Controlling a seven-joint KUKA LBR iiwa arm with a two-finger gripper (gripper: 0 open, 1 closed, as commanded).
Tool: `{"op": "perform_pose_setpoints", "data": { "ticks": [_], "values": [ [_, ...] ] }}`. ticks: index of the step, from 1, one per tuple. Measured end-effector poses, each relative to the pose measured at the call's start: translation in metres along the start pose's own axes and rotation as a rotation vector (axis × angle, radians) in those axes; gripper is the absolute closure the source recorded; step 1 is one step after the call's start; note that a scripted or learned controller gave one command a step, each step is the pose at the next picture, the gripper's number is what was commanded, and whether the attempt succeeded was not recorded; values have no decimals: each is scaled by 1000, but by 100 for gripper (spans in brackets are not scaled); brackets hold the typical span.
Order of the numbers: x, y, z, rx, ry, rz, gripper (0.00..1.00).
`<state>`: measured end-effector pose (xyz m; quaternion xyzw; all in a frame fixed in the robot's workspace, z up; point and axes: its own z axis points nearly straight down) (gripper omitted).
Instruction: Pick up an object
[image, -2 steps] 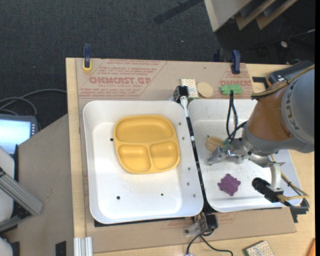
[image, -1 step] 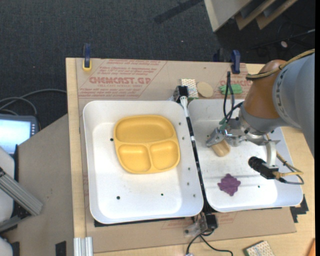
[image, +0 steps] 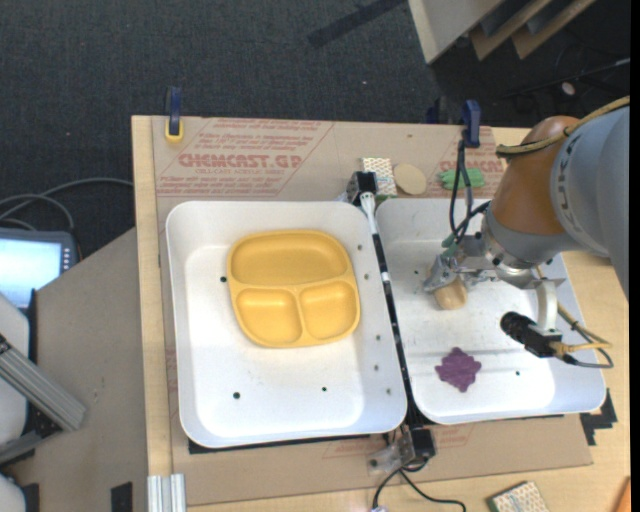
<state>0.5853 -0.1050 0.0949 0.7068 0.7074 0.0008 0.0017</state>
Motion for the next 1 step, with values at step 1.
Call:
{"op": "perform_pose_setpoints", "data": {
  "ticks": [1],
  "values": [
    [59, -5, -95, -4, 2, -4, 100]
  ]
}}
